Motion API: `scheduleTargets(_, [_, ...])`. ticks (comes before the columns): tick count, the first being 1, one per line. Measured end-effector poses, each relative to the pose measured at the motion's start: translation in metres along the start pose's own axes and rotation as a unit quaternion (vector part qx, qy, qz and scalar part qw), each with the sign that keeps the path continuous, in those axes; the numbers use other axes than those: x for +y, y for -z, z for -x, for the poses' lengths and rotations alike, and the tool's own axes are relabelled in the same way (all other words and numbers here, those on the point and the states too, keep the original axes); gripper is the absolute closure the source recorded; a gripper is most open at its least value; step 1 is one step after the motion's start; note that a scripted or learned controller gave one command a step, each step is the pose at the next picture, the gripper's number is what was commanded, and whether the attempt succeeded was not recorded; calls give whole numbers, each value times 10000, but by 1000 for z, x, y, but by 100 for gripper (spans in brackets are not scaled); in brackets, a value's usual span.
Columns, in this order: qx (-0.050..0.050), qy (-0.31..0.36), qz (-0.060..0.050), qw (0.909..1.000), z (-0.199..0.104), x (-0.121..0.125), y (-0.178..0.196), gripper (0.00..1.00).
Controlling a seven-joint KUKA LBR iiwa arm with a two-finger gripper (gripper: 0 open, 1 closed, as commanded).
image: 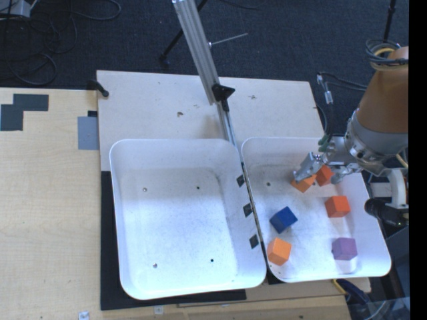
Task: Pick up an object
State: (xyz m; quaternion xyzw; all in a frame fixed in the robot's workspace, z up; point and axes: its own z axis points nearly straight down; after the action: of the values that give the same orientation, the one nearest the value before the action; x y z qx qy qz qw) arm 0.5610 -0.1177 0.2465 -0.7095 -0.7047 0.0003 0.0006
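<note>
My gripper (311,171) is low over the back of the right bin (380,262), below the grey wrist and orange band of the arm. An orange block (302,185) lies just under its left side, and a red-orange block (325,175) sits right beside it on the right. Both touch or nearly touch the gripper, and I cannot tell whether either is gripped. In the same bin lie a blue cube (283,219), an orange cube (279,251), a red-orange cube (337,206) and a purple cube (344,249).
The left bin (113,179) stands beside the right one, with their walls meeting along a row of black clips (247,209). A slanted aluminium rail (200,52) rises behind the bins. Cables and a black part lie off the right bin's right edge.
</note>
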Motion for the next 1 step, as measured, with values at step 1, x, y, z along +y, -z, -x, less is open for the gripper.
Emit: scheduleTargets(1, [10, 35, -48, 10000, -18, 18, -142, 0])
